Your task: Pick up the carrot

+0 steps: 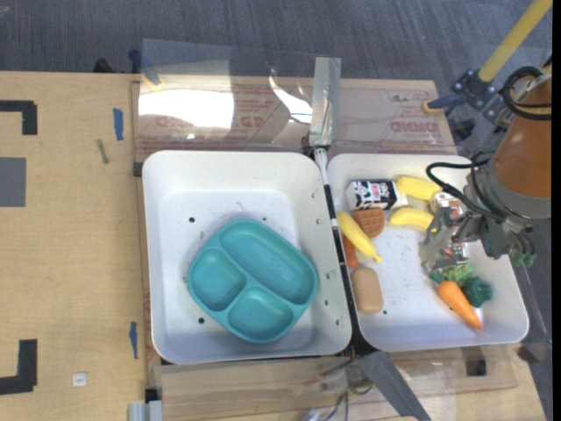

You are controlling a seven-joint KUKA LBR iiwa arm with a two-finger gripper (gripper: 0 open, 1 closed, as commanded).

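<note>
Hand (445, 246), grip state unclear, sits just at 11 o'clock of carrot (458, 303); it should drop toward 5 o'clock and straddle the orange body.

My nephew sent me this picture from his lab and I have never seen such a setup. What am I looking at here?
This is one camera fixed above a bench, looking down at a slant. The grey and orange shape at the right is a robot arm, and its end effector hangs over the right bin. That bin holds toy food: a carrot with green leaves just below the end effector, two bananas near the top, another banana along the left wall, a small black and white carton and a tan piece like a potato. The left bin holds a teal divided plate. Nothing is visibly held; the carrot lies in the bin.
</note>
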